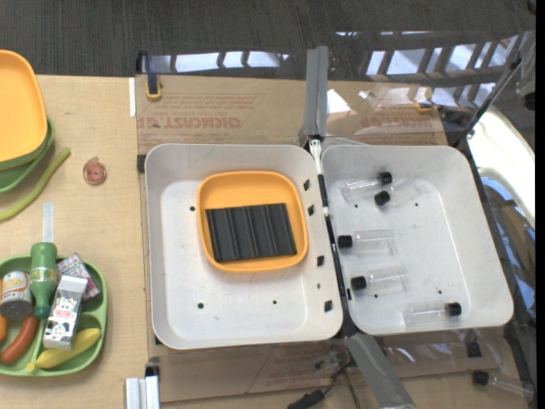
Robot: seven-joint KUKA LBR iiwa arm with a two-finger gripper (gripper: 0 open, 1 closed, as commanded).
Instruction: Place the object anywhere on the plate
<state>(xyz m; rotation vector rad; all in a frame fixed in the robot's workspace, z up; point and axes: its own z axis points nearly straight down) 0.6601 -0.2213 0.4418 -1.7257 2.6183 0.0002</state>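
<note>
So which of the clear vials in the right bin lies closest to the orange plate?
The middle vial, its black cap almost against the right bin's left wall. The vial below it sits slightly further right; the other three lie further still from the orange plate.

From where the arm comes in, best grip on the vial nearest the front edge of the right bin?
Probably mid-body on the clear tube of the front vial, coming straight down. It lies flat, roughly left-right with its black cap at the right end, apart from the other vials, so fingers should close across its narrow width.
</note>
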